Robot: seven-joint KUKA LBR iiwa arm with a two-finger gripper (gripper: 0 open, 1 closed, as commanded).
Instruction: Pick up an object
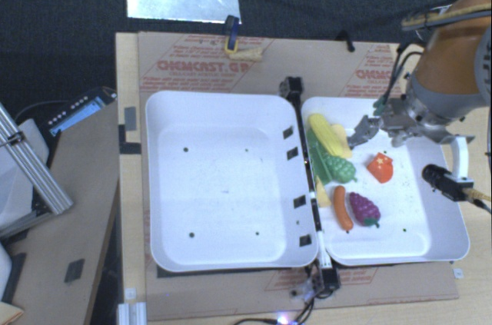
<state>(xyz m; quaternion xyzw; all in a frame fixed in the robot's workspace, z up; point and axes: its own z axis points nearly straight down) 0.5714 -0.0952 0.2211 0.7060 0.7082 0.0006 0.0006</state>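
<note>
The robot's hand hangs over the right bin, fingers apparently spread and gripping nothing. Left of the hand lies a corn cob; a red pepper, carrot and grapes lie below it.

Arm from right, wrist bent, pincer low, pointing left.
</note>
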